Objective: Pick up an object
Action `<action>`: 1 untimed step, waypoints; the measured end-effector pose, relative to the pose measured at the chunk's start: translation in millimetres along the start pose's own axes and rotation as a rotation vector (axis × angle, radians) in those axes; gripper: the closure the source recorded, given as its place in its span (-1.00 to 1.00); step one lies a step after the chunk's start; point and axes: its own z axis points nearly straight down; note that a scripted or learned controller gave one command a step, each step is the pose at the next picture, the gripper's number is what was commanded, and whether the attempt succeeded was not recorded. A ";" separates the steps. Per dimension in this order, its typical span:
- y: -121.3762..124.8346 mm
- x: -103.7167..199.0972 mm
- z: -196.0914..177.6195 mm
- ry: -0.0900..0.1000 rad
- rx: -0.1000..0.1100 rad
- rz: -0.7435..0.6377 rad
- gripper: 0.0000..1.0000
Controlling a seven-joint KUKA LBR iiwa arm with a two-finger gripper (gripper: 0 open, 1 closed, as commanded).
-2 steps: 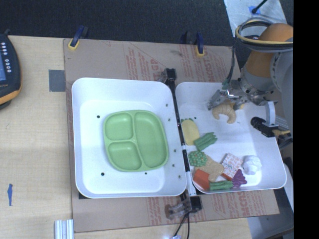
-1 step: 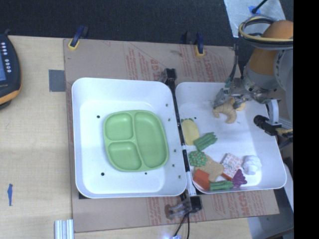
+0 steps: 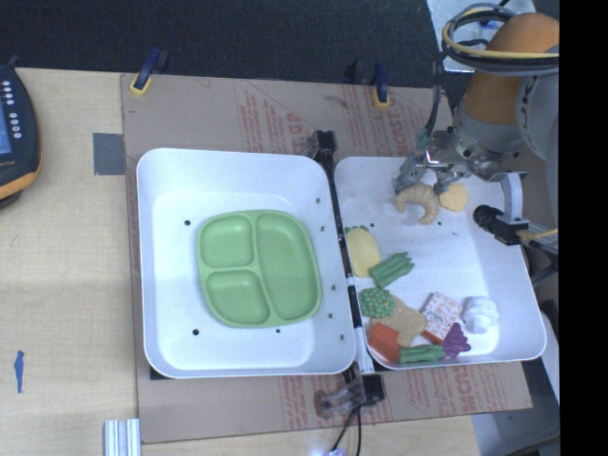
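Camera view: your tool (image 3: pixel 429 171) sits low in the right bin (image 3: pixel 503 255), right over the croissant (image 3: pixel 419 202), likely lining up a grab. You can't tell its state. Other toys crowd the near corner; the green plate (image 3: pixel 258 267) fills the left bin (image 3: pixel 171 188).

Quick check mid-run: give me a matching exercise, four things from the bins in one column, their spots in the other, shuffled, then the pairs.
1. green plate
2. croissant
3. white ball
4. gripper

A. right bin's near right corner
B. just above the croissant
C. middle of the left bin
D. far end of the right bin, under the gripper

Pairs: 1-C, 2-D, 3-A, 4-B
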 end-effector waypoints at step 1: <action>-50.1 -24.0 -12.8 0.001 0.011 0.007 1.00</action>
